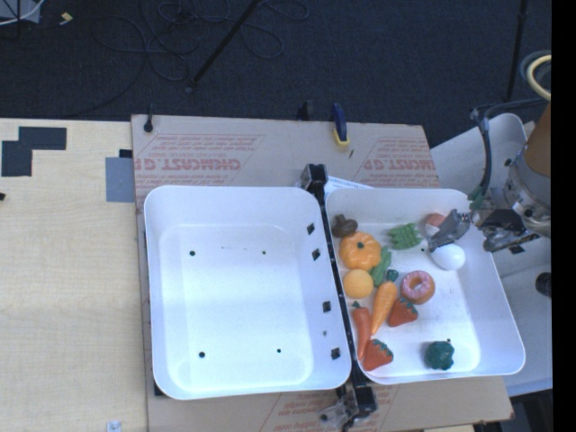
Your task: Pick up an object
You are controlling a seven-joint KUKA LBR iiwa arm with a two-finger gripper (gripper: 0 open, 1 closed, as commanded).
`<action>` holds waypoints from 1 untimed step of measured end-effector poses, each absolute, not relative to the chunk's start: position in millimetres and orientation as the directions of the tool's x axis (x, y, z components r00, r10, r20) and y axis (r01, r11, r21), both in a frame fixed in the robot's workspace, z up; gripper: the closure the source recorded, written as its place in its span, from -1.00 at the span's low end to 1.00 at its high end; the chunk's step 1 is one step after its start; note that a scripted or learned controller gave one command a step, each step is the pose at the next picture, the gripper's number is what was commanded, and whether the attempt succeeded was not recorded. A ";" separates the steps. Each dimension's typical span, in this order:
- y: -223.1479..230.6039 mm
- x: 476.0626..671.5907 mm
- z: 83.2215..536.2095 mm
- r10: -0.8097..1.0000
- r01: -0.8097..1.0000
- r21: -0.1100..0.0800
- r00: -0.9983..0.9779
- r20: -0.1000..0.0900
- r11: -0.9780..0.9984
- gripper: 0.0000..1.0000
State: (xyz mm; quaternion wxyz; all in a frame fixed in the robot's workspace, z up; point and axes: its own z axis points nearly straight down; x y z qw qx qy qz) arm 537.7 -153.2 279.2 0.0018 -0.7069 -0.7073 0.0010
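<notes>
- Two-finger metal gripper (447,232), at centre right of the frame, is low over the upper right part of the right-hand shallow white plastic bin (504,331). How far its fingers are parted cannot be told from this slanted view, and nothing can be seen held between them.
- Nearest candidate for picking: a small white egg-shaped object (448,257), just below the gripper and apparently touching or nearly touching it. Risk: its smooth round surface may squirt sideways if the fingers close off centre.
- A small pinkish-red piece (436,219) and a green leafy plastic vegetable (406,236) lie just left of the gripper. Risk: a descent slightly astray could pinch two things at once or merely push them.
- Clustered along the bin's left wall: an orange plastic pumpkin (360,251), a yellow-orange round fruit (357,283), an orange plastic carrot (382,307), a pink ring-shaped doughnut (418,286), a red strawberry-like fruit (377,355) and a dark brown lump (344,227). Risk: they touch one another, so a grasp here would probably disturb neighbours.
- A dark green broccoli-like piece (440,355) stands well apart at lower right, the least obstructed target.
- Left-hand shallow white plastic bin (157,286) holds no toys; any transfer must clear the black clips (326,306) joining the bins.
</notes>
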 end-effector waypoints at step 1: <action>-145.7 526.8 103.8 1.000 1.000 0.009 0.000 -0.003 0.000 -1.00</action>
